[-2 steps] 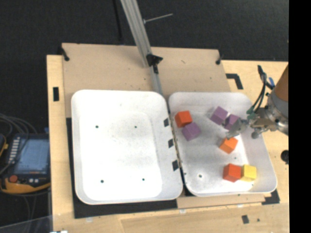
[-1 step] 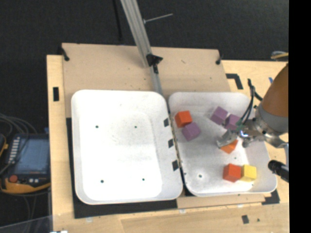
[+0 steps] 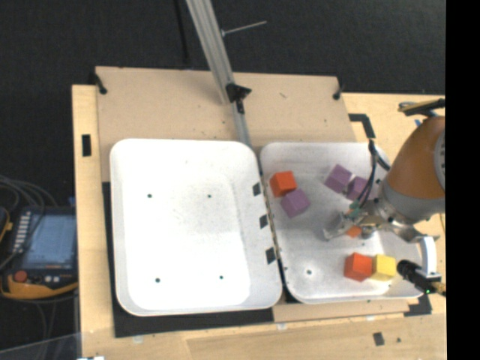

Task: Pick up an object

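1. Two bins sit side by side on the bench [image 3: 300,88]: the left bin [image 3: 187,223] and the right bin [image 3: 315,276], their inner edges touching.
2. Near the right bin's far left corner lies a block [image 3: 283,183]; a second block [image 3: 295,202] lies just in front of it, to its right, touching it.
3. Farther right, at the back, sit two more blocks [image 3: 339,177] [image 3: 355,187], side by side.
4. Near the front edge, a block [image 3: 359,266] touches another block [image 3: 385,266] on its right.
5. The gripper [image 3: 351,228] is over the bin's middle, between the back and front pairs.
6. A pole [image 3: 217,51] rises behind the bins, and a handheld controller [image 3: 41,250] lies left of the bench.
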Available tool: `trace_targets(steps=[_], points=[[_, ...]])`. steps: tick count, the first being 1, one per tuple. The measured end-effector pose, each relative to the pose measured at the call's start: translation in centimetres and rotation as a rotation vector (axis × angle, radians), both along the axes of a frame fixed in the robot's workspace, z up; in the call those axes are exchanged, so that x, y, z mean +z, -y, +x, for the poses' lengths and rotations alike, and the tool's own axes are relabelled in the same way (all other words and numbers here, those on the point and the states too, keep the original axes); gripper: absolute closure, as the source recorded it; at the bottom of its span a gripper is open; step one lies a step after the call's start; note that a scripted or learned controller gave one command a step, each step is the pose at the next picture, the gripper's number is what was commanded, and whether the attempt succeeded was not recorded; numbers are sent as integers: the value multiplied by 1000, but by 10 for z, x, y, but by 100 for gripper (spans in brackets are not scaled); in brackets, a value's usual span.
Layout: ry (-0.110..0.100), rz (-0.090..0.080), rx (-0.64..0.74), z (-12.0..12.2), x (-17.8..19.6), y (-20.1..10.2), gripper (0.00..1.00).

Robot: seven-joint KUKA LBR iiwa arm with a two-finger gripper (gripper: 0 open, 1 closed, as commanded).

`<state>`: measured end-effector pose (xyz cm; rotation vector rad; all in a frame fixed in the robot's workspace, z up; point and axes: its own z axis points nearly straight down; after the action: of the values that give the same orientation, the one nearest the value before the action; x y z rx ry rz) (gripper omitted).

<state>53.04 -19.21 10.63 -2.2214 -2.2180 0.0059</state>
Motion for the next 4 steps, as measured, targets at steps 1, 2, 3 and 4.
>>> trace_targets(steps=[1,2,3,4], points=[[10,0,-6,3,15,0,100],[12,-2,5,4,79,-2,100],[12,-2,5,15,127,1,100],[11,-2,6,16,175,2,100]])
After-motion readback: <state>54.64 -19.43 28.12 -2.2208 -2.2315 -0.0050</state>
